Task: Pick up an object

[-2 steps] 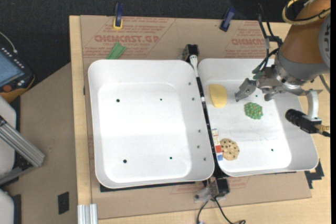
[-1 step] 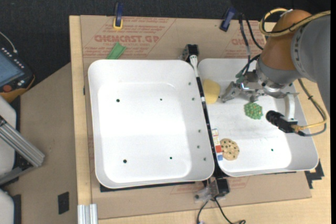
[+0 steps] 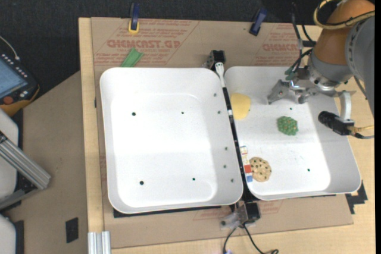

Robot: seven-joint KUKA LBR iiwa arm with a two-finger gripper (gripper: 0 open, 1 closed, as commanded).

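The pincer [image 3: 288, 98] is hanging wide over the far part of the right bin [image 3: 342, 157], its two fingers spread apart and gripping nothing. It is sitting well inside the bin's far rim, with the arm reaching in over the right wall.

Just toward the camera from the pincer, a green ball [image 3: 287, 125] is lying on the bin floor, apart from the fingers and from every wall. Bare white floor is stretching around the ball on all sides, widest toward the near right corner.

To the left of the pincer, a yellow lump [image 3: 240, 106] is resting against the bin's left wall. Farther toward the camera, a cookie [image 3: 260, 169] is lying near the near left corner, and a small red and blue piece [image 3: 247, 171] is sitting just beside it, against the same wall.

The left bin [image 3: 161, 140] is lying alongside, its right edge meeting the right bin's left edge.

Both bins are sitting on a brown sheet [image 3: 178, 38] covering the desk, and a green strip [image 3: 131, 57] is lying on it beyond the left bin.
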